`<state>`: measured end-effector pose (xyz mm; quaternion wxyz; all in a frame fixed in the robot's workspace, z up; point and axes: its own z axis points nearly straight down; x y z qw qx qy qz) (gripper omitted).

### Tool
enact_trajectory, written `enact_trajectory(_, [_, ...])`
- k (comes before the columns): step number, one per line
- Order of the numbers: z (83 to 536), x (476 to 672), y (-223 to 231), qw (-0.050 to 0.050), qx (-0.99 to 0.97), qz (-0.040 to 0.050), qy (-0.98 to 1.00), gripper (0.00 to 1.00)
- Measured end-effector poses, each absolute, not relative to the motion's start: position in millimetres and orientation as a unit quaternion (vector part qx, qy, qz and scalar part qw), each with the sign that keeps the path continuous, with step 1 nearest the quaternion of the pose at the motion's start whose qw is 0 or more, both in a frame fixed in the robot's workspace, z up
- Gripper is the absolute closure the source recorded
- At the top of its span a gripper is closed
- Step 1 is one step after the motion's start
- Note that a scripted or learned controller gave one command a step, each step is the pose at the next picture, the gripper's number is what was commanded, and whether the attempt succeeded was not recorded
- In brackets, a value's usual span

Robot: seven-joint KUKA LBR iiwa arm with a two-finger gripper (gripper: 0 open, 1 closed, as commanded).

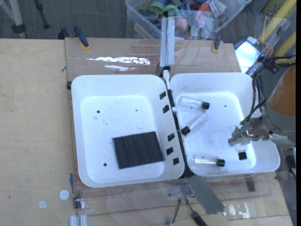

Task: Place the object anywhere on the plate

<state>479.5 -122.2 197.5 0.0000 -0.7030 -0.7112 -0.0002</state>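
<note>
A black ridged plate (138, 149) lies flat in the front part of the left bin (84, 126). Three clear tubes with black caps lie in the right bin (225, 86): one at the back (193, 104), one slanted by the divider (193, 125), one at the front (208, 162). My gripper (239, 140) hangs low over the right side of the right bin, well right of the tubes. A small black piece (242, 156) sits just below it; I cannot tell whether it is a loose object or part of the gripper.
A raised divider with black tabs (168, 126) separates the bins. Cables (256, 98) run down to the wrist. A clear tub of coloured toys (188, 6) stands behind the bench. Small bits lie on the wooden top (63, 194) at front left.
</note>
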Motion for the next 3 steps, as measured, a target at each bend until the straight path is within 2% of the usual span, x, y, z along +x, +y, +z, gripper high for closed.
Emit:
enact_trajectory(1, [202.8,571.6,-48.3,0.0,-0.834,0.0007,-0.552,1.0])
enact_trajectory(2, [220.8,587.6,24.7,0.0,-0.89,0.0008,-0.456,1.0])
enact_trajectory(3, [278.2,642.8,106.9,0.0,-0.888,0.0006,-0.461,1.0])
